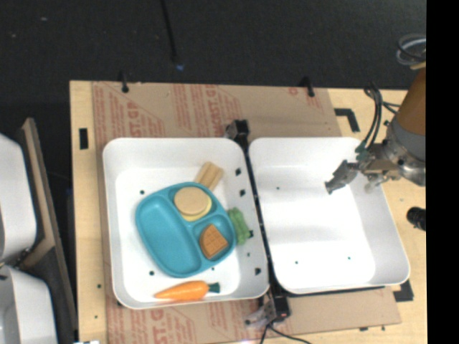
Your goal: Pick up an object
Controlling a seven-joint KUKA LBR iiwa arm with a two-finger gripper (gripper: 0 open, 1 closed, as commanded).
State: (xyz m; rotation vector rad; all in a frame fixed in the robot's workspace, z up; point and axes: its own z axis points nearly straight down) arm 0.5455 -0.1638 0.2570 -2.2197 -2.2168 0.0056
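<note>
My gripper (353, 183) hangs over the upper right part of the right bin (323, 264), open, with nothing between its fingers. All the objects lie in the left bin (122, 170). A blue compartment tray (168, 239) holds a round tan biscuit (193, 201) and a brown waffle-like square (214, 241). A pale wooden block (209, 174) leans at the tray's top edge. A small green piece (239, 226) sits at the tray's right side. An orange carrot (183, 290) lies along the bin's front wall. The gripper is far to the right of all of these.
The two bins meet at a dark divider with clamps (251, 213). Cardboard (179, 110) covers the bench under and behind them. Cables (376, 117) run down to the wrist at the right.
</note>
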